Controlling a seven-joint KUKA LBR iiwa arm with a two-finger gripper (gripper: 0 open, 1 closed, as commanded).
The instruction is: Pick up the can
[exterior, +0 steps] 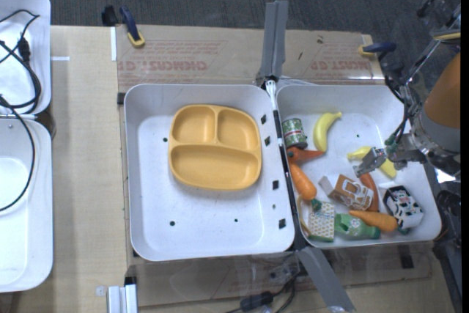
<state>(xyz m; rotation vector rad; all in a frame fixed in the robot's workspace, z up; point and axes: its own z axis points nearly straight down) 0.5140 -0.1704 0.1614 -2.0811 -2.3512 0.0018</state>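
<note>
The can (294, 133), small with a green label, lies in the far left corner of the right bin (344, 93), close to the divider. My gripper (374, 160) hangs low over the right side of that bin, right beside a small yellow item (359, 153). It is well to the right of the can and apart from it, with a banana (326, 130) lying between them. The arm's orange band (448, 97) is at the right edge.
The right bin also holds carrots (302, 181), a snack box (352, 191), a green bottle (359, 229), a carton (321, 223) and a black-and-white item (403, 206). A yellow divided plate (216, 146) sits in the left bin (146, 179).
</note>
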